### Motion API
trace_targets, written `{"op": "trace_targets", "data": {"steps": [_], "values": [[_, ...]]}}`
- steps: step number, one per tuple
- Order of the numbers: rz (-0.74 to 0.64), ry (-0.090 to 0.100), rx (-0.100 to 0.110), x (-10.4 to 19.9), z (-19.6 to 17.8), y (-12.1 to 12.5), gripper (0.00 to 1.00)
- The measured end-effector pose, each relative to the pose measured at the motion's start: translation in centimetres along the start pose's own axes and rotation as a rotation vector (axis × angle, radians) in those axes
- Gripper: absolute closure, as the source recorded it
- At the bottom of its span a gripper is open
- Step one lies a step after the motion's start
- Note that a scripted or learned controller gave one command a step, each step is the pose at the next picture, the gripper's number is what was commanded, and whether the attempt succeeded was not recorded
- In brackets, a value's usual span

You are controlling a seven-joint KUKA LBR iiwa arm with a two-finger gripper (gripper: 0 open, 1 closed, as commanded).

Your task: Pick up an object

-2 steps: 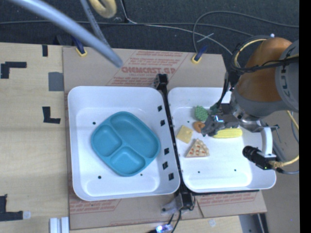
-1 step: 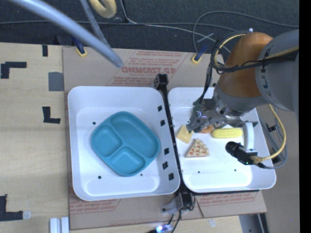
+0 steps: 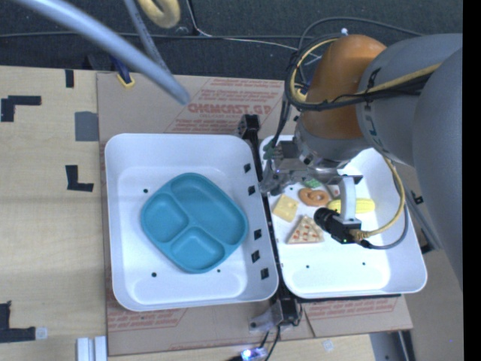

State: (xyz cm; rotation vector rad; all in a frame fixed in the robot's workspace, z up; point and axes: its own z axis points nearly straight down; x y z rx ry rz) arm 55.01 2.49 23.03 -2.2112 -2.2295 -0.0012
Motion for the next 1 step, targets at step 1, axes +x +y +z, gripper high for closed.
{"op": "trace_targets", "data": {"steps": [1], "values": [[0.002,-0.001,0.001,4.31,0.61,0.69,1.00]]}}
